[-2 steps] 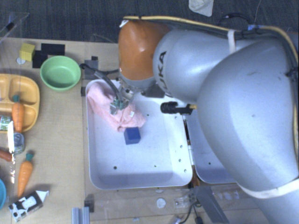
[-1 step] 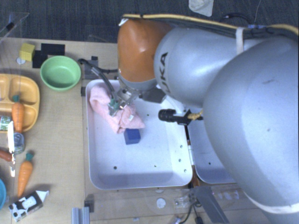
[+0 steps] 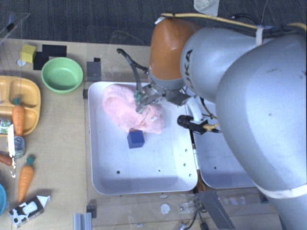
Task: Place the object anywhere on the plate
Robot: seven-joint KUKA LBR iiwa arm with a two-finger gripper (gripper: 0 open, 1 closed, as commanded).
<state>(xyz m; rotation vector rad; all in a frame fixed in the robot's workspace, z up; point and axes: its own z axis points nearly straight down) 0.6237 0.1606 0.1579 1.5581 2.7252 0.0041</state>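
A pale pink plate (image 3: 122,104) lies in the back half of the left white bin (image 3: 144,176). A small blue cube (image 3: 135,139) rests on the bin floor, touching the plate's front edge. My gripper (image 3: 143,101) hangs over the right part of the plate, behind and slightly right of the cube, with a bit of teal at its tip. The wrist and the orange band (image 3: 168,42) hide the plate's right rim. Nothing that I can make out hangs from the gripper.
The right bin (image 3: 225,174) lies mostly under the arm. Left of the bins stand a green bowl (image 3: 62,74), a yellow divided tray (image 3: 26,92) with a carrot (image 3: 17,120), another carrot (image 3: 25,176), a milk carton (image 3: 29,209) and a yellow block (image 3: 28,52).
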